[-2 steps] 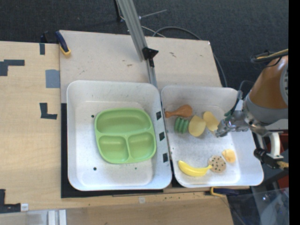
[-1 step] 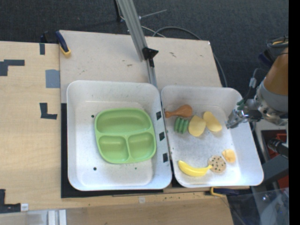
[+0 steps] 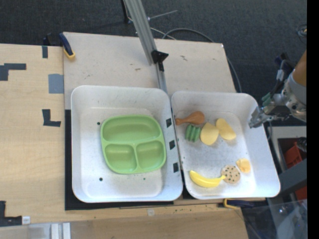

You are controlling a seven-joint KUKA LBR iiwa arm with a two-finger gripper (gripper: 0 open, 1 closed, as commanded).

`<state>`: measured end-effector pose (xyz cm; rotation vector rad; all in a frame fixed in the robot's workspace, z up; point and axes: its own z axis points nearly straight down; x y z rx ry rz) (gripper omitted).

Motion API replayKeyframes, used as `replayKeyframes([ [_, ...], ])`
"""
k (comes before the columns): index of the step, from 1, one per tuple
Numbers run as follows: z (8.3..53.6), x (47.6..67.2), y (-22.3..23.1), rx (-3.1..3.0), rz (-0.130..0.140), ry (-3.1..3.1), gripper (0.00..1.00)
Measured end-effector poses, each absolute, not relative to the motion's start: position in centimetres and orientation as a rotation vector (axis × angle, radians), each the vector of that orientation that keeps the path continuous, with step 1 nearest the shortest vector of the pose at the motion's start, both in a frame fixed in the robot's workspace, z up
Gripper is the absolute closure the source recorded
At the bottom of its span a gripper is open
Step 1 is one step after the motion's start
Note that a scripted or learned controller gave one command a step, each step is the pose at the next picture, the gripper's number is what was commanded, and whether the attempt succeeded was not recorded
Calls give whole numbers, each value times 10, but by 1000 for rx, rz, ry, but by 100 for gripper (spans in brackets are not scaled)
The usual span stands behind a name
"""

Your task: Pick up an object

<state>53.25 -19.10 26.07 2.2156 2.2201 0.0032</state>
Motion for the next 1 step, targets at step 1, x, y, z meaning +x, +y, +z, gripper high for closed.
replayKeyframes([
  [1, 254, 557, -138, 2215, 1, 2230, 100],
])
